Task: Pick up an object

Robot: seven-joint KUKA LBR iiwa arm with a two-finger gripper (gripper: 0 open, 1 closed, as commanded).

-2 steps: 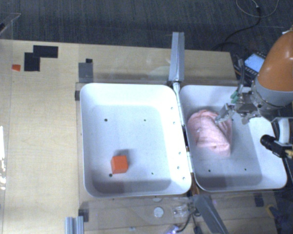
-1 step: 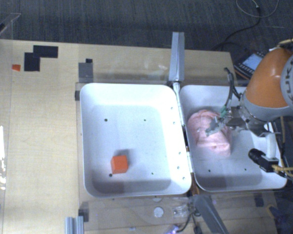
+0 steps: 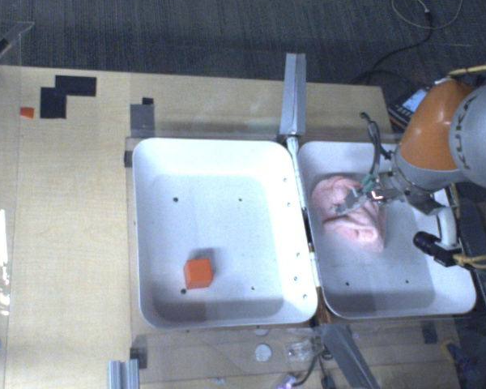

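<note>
Table [image 3: 65, 217], two white bins | your end effector [image 3: 364, 197] sat over the pink lump [image 3: 348, 217] in the right bin [image 3: 405, 290] | grip state: cannot tell

A pale wooden surface [image 3: 65, 241] is seen from above, lit evenly, with a bright reflection caught near its left edge. Black blocks [image 3: 63, 94] and a small orange marker [image 3: 27, 113] are set at its far left corner. A grey metal bar [image 3: 292, 96] is fixed upright across the far side. Beyond the surface, a dark grey carpeted floor [image 3: 227, 14] is shown, over which a thin cable [image 3: 425, 10] is looped at the upper right.
</note>
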